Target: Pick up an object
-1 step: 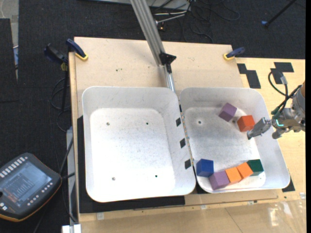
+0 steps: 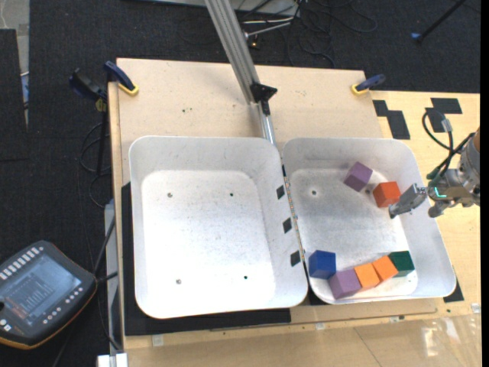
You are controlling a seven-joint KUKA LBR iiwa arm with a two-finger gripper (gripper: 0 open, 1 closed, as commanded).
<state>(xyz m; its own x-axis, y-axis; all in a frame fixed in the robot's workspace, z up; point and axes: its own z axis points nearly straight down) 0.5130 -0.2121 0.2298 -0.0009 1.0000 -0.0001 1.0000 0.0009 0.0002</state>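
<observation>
Over at the right edge of the right bin (image 2: pixel 428 228) sits the gripper (image 2: pixel 422 199), coming in from the side w/ the arm barely poking into frame. Fingers look spread apart, one dark finger angled toward the bin interior and the other back by the wrist, and nothing between them afaict. So it's got hold of nothing.

Closest thing to it is the orange cube (image 2: pixel 386 193), just beside the inner finger, maybe touching, can't really tell from this angle. Right next to that cube, up and to the left, is a purple cube (image 2: pixel 357 177), the two pretty much corner to corner.

Further out, along the near wall of the same bin, there's a row: blue cube (image 2: pixel 322 264), then another purple block (image 2: pixel 344 283), another orange block (image 2: pixel 367 274), and a green cube (image 2: pixel 401 263), all packed touching each other. Left bin (image 2: pixel 153 228) has no blocks in it.

My read: this is the approach/line-up step, pick not done yet. Likely target is the near orange cube, tbh just going by proximity. Next move imo needs the fingers centered over that cube so they straddle it, then down and close. Tricky bit is the purple neighbor crowding one side, and the bin wall being right there.
</observation>
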